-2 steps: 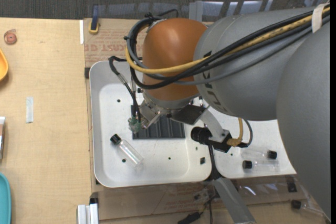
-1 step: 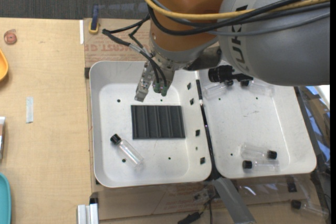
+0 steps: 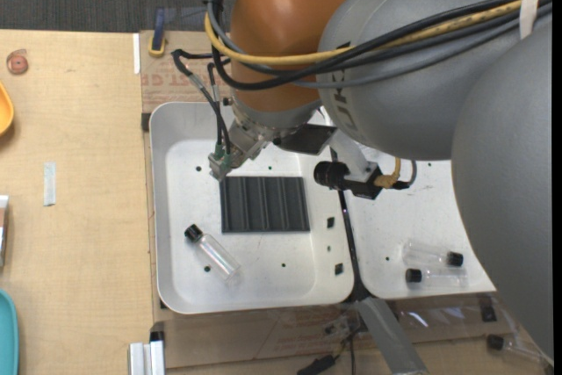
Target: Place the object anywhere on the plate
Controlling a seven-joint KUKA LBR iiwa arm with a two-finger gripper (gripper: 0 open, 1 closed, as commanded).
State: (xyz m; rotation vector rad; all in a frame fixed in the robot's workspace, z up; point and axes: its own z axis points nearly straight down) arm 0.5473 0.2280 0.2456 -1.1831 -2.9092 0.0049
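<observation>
Vial (image 3: 211, 250), clear with black cap, lying loose in left bin (image 3: 167, 277) just below ribbed dark plate (image 3: 264, 205); gripper (image 3: 221, 161) hangs over plate's upper-left corner, its state impossible to tell; suggested handling: descend squarely across vial's body; wooden bench (image 3: 79, 189) alongside, dark carpet beyond.

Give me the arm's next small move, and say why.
Likely slide the gripper toward the view's bottom, over the clear vial, and line up for a grasp. The vial lies on the left bin floor off the ribbed plate's lower-left corner, while the gripper hovers near the plate's upper-left corner.
</observation>
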